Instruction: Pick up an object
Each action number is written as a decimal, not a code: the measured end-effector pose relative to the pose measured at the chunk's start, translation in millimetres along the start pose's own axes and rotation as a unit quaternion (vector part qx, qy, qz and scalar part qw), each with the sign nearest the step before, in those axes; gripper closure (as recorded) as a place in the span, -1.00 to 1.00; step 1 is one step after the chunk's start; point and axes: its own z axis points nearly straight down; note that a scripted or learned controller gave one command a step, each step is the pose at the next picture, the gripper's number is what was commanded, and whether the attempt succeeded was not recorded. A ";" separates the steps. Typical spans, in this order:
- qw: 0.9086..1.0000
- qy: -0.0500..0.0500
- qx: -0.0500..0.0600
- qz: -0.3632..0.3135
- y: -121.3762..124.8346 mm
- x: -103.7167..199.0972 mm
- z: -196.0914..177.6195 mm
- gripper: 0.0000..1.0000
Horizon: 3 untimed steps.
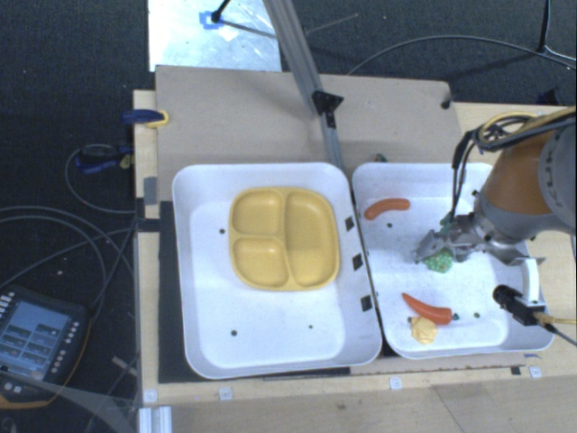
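The desk (270, 106) is seen carrying two shallow white bins side by side, and the arm (532, 183) is reached in over the right bin (478, 327). The left bin (207, 332) lies well to the camera's left of the claw (436, 249), with a yellow divided plate (284, 238) set in it. Within the right bin, the claw is lowered onto a small green object (441, 262), which is found directly under and touching the tips, slightly toward the near rim; this is judged to be the thing being attempted. The claw's state cannot be told, and a hold on the green object cannot be confirmed. An orange sausage-shaped toy (387, 207) is placed beyond and to the camera's left of the claw, its long axis running roughly across the bin. A red chili-shaped toy (427, 308) is laid nearer the front rim, below the claw, slanting, with a small yellow piece (424, 331) just beside its lower end.
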 end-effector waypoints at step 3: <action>1.000 -0.001 -0.006 -0.003 4.3 1.1 -139.2 1.00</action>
